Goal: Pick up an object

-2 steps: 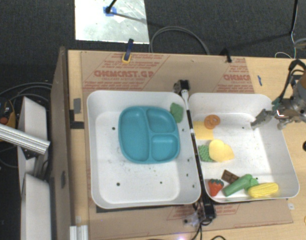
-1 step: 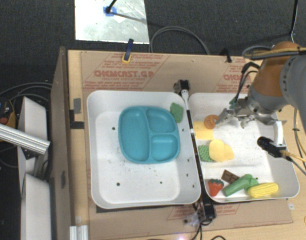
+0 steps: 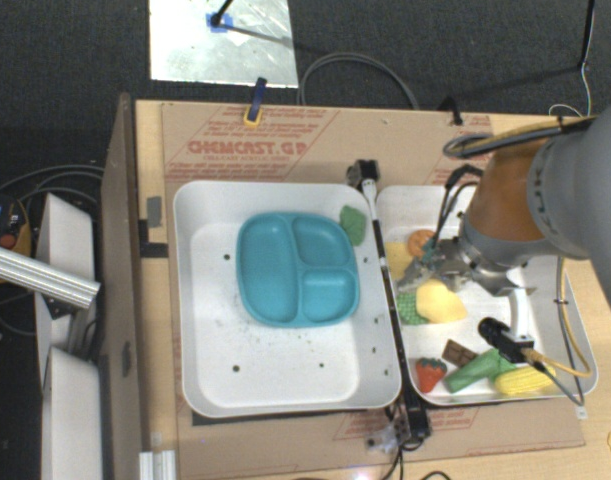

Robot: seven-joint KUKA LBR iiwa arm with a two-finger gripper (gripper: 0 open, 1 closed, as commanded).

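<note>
Object to pick: none is chosen that I can confirm; the candidates are toy foods lying in the right bin (image 3: 575,313).

Left to right:
- Left bin (image 3: 210,368): holds 1 blue divided plate (image 3: 297,268), lying flat near the middle. 1 green piece (image 3: 354,224) lies just beside the plate's upper right corner, against the bin wall.
- Right bin: a yellow piece (image 3: 396,259) by the divider, an orange piece (image 3: 420,240) above it, a green leafy piece (image 3: 410,308) touching a yellow lemon-like piece (image 3: 441,303). Lower down: a red strawberry (image 3: 431,373), a brown block (image 3: 459,352), a green pepper-like piece (image 3: 473,369), a corn cob (image 3: 525,380).
- Arm (image 3: 545,193) reaches in from the right, low over the upper half of the right bin. Pincer (image 3: 432,263) sits just above the lemon-like piece, near the orange one.

Pincer state: cannot tell how it stands, nor whether it has hold of anything; the tip is small and cluttered.

Progress, as judged: approach looks made, lift not shown. All foods appear to rest in the bin. Grasp and raise are left.
</note>
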